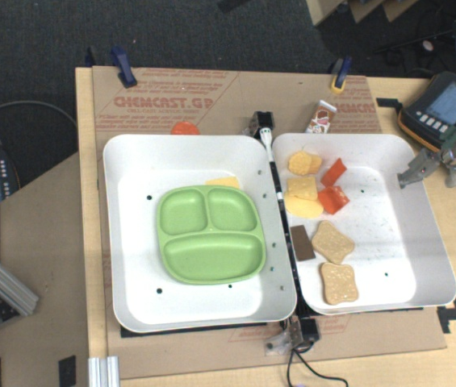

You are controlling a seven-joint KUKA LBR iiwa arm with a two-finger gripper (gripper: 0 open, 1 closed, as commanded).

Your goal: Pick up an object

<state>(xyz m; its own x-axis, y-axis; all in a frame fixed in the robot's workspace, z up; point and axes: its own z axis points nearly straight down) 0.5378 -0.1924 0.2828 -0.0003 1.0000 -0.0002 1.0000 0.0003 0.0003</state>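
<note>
Closest to the lens, at the front edge of the bench, a black clip [302, 330] with trailing cables sits at the seam between the two bins. Just behind it, in the right bin [405, 240], a toast slice [339, 283] lies flat near the front wall, and a second toast slice [332, 242] lies just beyond it, tilted. A brown bar [299, 243] rests beside that second slice, against the bin's left wall.

Farther back is a cluster of small food pieces: a yellow lump [304, 208], a pale yellow square [301, 188] touching it, and a round orange-yellow biscuit [304, 164] behind those. Two red pieces sit to their right, the near red piece [332, 200] touching the yellow lump and the far red piece [335, 172] just behind it.

The left bin [131, 216] holds a green divided plate [210, 235], with a pale yellow slab [223, 183] poking out from behind its far rim.

My gripper [412, 174] hangs at the right bin's far right rim, well apart from every food piece, with nothing in it that I can see. It looks like a grey blur there, so I cannot tell whether my grip is released or clenched.

Outside the bins, on the cardboard sheet [171, 95], a small carton [321, 118] stands behind the right bin and an orange disc [184, 128] peeks over the left bin's back wall.
</note>
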